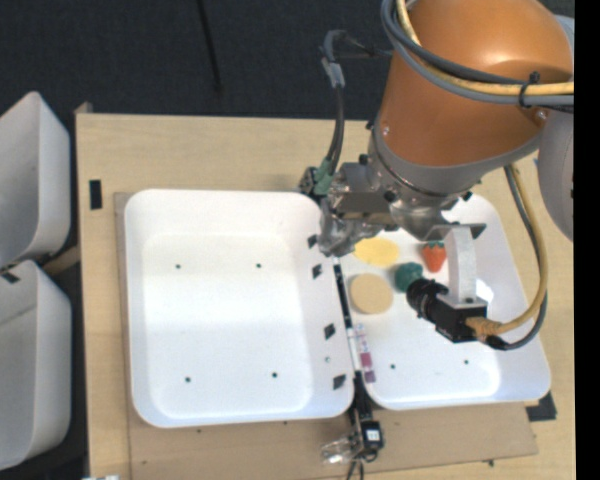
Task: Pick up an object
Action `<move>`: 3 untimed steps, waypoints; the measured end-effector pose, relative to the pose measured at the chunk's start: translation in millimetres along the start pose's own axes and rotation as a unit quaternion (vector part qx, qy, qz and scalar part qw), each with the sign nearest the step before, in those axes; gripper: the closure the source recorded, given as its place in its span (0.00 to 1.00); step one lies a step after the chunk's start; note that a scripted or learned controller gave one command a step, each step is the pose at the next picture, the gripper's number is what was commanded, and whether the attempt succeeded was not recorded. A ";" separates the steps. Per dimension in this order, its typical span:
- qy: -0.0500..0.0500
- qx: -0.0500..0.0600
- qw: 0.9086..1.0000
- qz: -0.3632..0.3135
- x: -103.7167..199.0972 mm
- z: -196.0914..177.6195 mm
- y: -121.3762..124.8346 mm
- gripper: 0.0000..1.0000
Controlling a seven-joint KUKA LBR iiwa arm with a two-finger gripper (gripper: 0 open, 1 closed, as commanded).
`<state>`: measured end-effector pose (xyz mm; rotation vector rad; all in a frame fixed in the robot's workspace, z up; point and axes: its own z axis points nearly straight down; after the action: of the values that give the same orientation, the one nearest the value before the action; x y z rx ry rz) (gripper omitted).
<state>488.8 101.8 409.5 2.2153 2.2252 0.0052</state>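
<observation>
My gripper [333, 236] hangs below the big orange wrist band [470, 63], low over the left edge of the right bin [430, 383]. Just right of it a flat yellow piece [378, 253] lies in that bin. A round tan disc [370, 294] rests a little nearer the front. A small green object [408, 273] and an orange-red one [435, 257] sit further right, partly under the arm's hardware. Nothing shows between the gripper's tips.
The left bin [220, 303] lies beside the right one, and a thin pen-like stick [361, 356] rests along the rim between them. A black cylinder with a yellow cable [448, 315] hangs from the arm over the right bin. White boxes [20, 183] stand at the far left.
</observation>
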 end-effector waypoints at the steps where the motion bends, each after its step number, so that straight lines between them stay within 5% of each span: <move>1: 0.002 -0.008 1.000 0.000 20.1 -145.2 1.6 1.00; 2: 0.000 0.001 1.000 -0.002 74.9 -141.7 1.4 1.00; 3: -0.001 0.000 1.000 0.000 70.9 -152.9 2.5 1.00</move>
<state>490.5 172.6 562.4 2.2144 2.2238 0.0037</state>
